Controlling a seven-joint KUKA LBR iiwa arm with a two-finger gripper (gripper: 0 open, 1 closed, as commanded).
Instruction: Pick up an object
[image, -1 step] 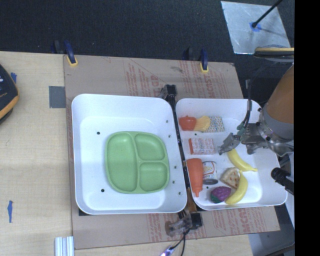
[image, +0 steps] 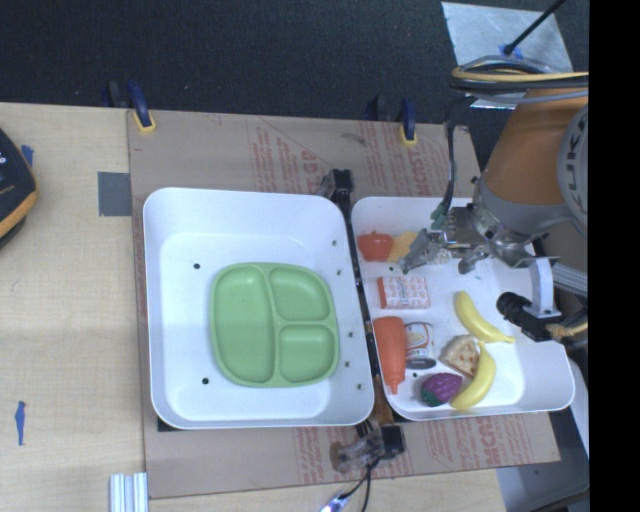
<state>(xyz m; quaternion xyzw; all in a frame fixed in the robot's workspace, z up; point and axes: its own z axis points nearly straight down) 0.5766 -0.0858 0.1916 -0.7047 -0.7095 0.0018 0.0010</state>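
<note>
My gripper (image: 440, 252) hangs over the upper part of the right bin (image: 545, 395), its fingers spread open with nothing between them. Just left of it lie a red tomato-like toy (image: 375, 245) and a small yellow piece (image: 404, 243). Below sit a red-and-white packet (image: 403, 292), an orange carrot (image: 391, 350), a second small packet (image: 418, 337), a yellow banana (image: 477, 317), a second banana (image: 478, 380), a bread slice (image: 461, 354) and purple grapes (image: 439, 387).
The left bin (image: 175, 235) holds a green divided plate (image: 273, 323). The grey and orange arm (image: 530, 160) enters from the upper right. Black cable parts (image: 525, 315) hang over the right bin's right side. A yellow and black device (image: 12, 185) lies at the far left.
</note>
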